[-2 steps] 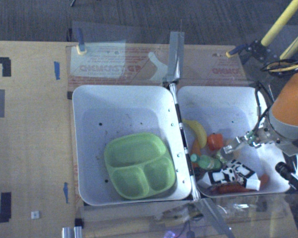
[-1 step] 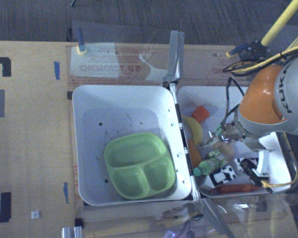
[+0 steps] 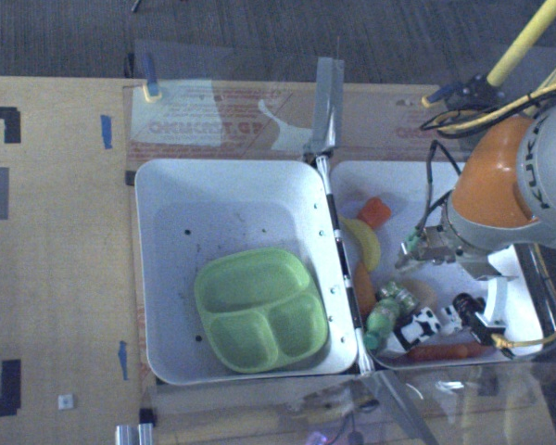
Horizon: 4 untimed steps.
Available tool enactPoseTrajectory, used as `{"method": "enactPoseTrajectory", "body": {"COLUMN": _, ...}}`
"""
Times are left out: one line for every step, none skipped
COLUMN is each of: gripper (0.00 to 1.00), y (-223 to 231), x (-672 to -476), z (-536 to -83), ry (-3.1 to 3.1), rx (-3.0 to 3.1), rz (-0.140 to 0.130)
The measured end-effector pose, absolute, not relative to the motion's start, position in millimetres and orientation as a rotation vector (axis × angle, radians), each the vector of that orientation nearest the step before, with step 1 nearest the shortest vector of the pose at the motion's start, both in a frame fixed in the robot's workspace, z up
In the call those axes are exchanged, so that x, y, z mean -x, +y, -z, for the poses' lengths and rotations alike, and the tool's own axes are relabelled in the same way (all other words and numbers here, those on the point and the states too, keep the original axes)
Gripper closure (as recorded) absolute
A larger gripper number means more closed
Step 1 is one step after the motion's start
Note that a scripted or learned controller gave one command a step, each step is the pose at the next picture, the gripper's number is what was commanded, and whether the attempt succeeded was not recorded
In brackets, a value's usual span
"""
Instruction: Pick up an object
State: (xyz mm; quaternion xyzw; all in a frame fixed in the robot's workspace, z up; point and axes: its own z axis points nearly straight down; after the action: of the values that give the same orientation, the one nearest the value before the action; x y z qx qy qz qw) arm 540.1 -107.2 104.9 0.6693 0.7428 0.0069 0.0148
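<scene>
Tool (image 3: 426, 248) hovers beside yellow banana (image 3: 365, 242); red block (image 3: 374, 211) nearby.

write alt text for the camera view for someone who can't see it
A grey and orange robot arm reaches from the right over the right bin, which holds a banana, a green bottle and other small items. The left bin holds a green divided plate.

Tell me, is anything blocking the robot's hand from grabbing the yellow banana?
Nothing visible does. The hand hangs over the right bin, with bare white floor between it and the banana by the divider.
</scene>
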Motion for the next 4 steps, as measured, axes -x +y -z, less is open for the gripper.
{"method": "enactPoseTrajectory", "body": {"gripper": 0.0, "y": -107.2, "x": -540.1, "z": -104.9, "ry": 2.312, "rx": -2.083, "rz": -0.021}}
{"method": "enactPoseTrajectory", "body": {"gripper": 0.0, "y": -128.1, "x": -549.5, "z": -86.4, "ry": 2.31, "rx": -2.126, "rz": -0.006}}
{"method": "enactPoseTrajectory", "body": {"gripper": 1.0, "y": -128.3, "x": -551.0, "z": -97.5, "ry": 2.306, "rx": -2.123, "rz": -0.01}}
{"method": "enactPoseTrajectory", "body": {"gripper": 0.0, "y": -128.4, "x": -551.0, "z": -97.5, "ry": 2.306, "rx": -2.123, "rz": -0.01}}
